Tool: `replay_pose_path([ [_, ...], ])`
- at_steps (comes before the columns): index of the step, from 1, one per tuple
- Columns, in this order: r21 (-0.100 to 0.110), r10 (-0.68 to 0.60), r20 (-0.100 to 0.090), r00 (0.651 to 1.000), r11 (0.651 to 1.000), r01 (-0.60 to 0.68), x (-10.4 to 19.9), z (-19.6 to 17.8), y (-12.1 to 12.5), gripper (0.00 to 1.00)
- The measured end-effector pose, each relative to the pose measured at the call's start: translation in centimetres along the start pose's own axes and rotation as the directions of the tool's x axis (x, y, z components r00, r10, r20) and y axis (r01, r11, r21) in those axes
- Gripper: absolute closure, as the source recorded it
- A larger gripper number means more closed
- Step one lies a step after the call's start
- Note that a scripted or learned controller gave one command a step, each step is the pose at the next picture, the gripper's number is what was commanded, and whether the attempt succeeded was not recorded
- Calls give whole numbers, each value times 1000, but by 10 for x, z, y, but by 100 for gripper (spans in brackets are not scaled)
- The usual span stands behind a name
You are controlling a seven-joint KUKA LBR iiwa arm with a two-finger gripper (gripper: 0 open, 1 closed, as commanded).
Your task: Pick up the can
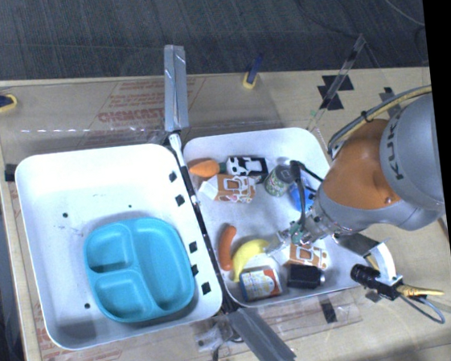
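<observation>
From above, the bench [55, 106] carries two white bins side by side. The left bin [48, 188] holds a blue divided tray [138, 266] toward its near edge. The right bin [253, 142] is crowded: the can [279, 182] lies near its far right corner, beside a small orange-and-white carton [234, 188] and a black-and-white toy [245, 165]. A banana [248, 251] and a jar [260, 282] sit by the near edge. The pincer [301, 229] hangs low over the right side, apart from the can; whether it is wide or narrow I cannot tell.
</observation>
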State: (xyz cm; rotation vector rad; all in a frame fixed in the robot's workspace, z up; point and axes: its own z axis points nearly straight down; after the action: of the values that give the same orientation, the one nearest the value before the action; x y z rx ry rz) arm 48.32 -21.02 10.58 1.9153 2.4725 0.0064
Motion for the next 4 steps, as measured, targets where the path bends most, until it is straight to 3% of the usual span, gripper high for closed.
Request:
replay_pose_path([
  [1, 11, -164, -11, 986, 986, 164, -4, -16, 46, 100],
  [2, 11, -137, -9, 991, 990, 137, -28, -102, 133, 100],
  [3, 11, -138, -10, 990, 990, 138, -28, -102, 133, 0],
  [4, -8, -137, 4, 991, 991, 137, -42, -7, 167, 0],
])
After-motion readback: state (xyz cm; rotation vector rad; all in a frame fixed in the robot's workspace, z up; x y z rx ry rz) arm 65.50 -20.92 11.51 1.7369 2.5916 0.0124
